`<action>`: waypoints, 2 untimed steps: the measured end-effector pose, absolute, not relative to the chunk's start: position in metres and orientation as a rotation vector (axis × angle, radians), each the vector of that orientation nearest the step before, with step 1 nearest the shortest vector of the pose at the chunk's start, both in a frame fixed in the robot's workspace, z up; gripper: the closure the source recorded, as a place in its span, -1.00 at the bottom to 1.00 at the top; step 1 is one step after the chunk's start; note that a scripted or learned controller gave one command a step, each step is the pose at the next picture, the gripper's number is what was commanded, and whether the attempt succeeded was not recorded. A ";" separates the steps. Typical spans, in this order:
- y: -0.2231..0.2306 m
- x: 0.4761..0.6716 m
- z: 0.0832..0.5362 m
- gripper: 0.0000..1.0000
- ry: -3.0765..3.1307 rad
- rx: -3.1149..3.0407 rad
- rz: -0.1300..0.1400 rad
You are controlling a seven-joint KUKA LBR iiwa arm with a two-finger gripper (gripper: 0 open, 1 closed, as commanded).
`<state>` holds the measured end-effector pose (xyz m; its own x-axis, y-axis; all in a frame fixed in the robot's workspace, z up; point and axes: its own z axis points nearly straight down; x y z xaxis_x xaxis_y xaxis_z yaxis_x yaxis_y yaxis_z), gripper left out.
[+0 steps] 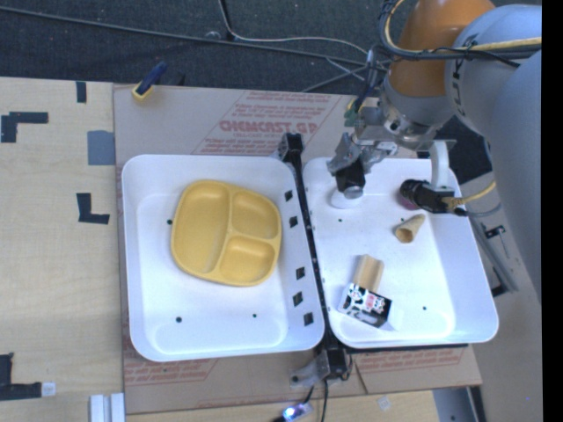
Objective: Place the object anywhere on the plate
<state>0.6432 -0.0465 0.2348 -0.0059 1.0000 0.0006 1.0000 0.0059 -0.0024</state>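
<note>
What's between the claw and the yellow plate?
Camera view: just bare bin floor and the two bins' adjoining rims with black clips between claw and plate.

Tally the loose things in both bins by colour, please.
Yellow: 1, the divided plate
Tan: 2, a cone and a block
Black-and-white: 1, a patterned packet
White: 1, a small round thing just below the gripper
Total: 5

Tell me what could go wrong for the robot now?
The gripper is near the middle rim and could bump it. The cone is tapered and might roll away if nudged. The plate sits in the left bin, so anything carried could drop on the way.
</note>
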 end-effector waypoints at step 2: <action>0.075 0.652 0.236 1.00 -2.228 -2.212 0.001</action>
